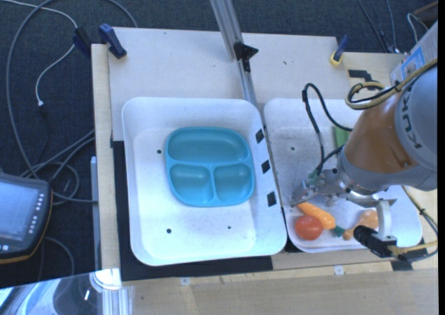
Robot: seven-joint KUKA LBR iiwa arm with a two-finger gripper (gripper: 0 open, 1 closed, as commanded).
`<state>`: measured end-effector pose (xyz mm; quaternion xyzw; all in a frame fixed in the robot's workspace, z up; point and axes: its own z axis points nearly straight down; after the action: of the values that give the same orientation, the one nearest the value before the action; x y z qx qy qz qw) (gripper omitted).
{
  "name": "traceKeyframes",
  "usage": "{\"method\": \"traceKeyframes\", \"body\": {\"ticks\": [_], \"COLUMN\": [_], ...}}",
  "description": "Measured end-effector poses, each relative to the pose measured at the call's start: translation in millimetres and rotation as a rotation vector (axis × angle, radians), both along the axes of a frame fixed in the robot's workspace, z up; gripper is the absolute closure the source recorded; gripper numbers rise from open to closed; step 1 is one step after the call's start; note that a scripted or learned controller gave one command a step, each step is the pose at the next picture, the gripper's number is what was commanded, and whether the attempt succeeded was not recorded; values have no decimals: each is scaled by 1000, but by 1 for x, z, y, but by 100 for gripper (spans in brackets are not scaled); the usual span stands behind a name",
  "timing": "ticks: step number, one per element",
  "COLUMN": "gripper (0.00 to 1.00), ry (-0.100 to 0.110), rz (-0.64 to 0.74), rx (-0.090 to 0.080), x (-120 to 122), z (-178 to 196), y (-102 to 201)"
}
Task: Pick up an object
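Note:
My gripper [314, 190] reaches down into the right bin [288, 140], low over its front part. Just in front of it lies an orange carrot [317, 213], and a red tomato [308, 228] sits beside the carrot at the bin's front edge. Another orange piece [368, 220] lies further right, partly behind the arm's hardware. A green item [339, 135] peeks out from behind the arm's orange band [375, 143]. I see nothing held in the gripper.
The left bin [142, 188] holds a blue divided plate [208, 166]. A metal pole [226, 11] slants over the back of the bench. Black cables [313, 115] hang from the wrist over the right bin.

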<state>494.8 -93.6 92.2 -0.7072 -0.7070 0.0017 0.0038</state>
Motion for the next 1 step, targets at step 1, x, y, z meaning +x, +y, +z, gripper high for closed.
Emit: {"method": "traceKeyframes", "body": {"ticks": [1], "gripper": [100], "ry": [-8], "rz": [0], "rx": [-1], "x": [2], "z": [14], "y": [0]}}
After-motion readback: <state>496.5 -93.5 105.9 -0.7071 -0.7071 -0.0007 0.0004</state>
